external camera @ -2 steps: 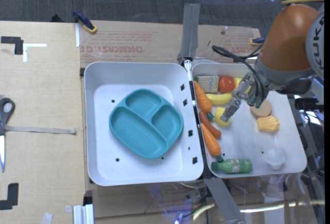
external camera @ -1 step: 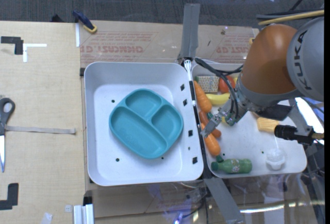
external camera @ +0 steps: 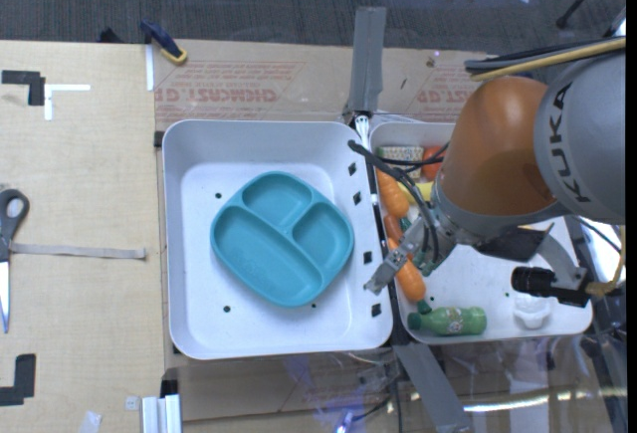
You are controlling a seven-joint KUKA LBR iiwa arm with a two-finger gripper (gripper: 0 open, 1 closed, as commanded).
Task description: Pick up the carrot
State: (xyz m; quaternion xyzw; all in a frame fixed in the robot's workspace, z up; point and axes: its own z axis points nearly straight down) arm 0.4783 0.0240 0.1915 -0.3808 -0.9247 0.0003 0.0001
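Claw grips the carrot at the right bin's nine o'clock wall — lift carelessly and you could scrape it loose there.

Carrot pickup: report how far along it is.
Done: the arm has reached into the right bin and the hand sits low at its left wall, right at the carrot. In hand: a grasp attempt; whether the carrot is gripped cannot be told. Left: lifting it clear, since the carrot lies in the bin near the green bottle.
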